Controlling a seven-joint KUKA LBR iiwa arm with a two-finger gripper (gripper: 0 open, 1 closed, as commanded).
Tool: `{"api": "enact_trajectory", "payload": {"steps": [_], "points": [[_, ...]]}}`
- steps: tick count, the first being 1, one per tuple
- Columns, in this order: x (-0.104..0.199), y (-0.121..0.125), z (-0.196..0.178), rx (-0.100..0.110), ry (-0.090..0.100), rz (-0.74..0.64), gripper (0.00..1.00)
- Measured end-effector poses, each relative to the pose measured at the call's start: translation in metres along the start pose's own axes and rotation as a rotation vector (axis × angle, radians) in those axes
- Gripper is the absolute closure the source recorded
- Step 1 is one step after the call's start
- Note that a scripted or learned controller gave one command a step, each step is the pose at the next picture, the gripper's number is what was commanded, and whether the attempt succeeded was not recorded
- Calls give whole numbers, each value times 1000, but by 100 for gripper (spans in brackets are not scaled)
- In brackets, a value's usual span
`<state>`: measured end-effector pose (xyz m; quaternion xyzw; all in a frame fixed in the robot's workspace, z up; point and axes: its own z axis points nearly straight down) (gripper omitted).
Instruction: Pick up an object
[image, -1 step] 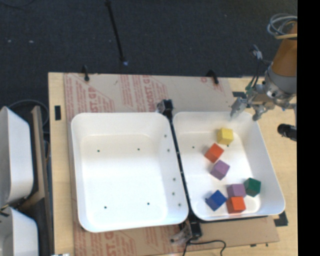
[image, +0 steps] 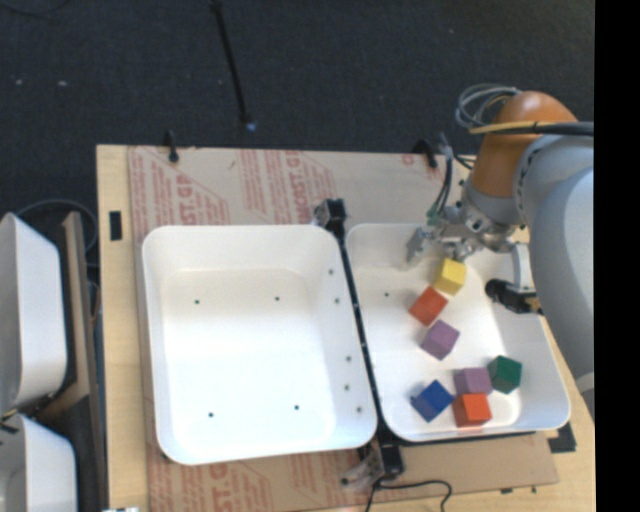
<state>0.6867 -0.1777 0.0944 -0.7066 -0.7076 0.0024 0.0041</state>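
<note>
The grey arm reaches in from the right, its orange band (image: 515, 130) high above the right bin (image: 390, 410). The gripper (image: 447, 243) hangs over that bin's far end, just above a yellow cube (image: 451, 276) that looks slightly tilted. I cannot tell from here whether the fingers are spread or closed (the wrist hides most of them), and nothing shows between them.

The other blocks lie in the same bin: an orange-red cube (image: 429, 305) just beside the yellow one, a light purple cube (image: 439, 339) below it, then a cluster near the front edge with a blue cube (image: 432, 400), a mauve cube (image: 472, 380), an orange cube (image: 472, 409) and a dark green cube (image: 506, 374). The left bin (image: 160, 300) sits alongside, touching.
</note>
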Motion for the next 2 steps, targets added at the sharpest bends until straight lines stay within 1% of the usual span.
{"api": "enact_trajectory", "payload": {"steps": [1, 2], "points": [[-5, -47, -7, -9, -3, 3, 0], [-5, -46, -17, -11, -4, 2, 100]]}}
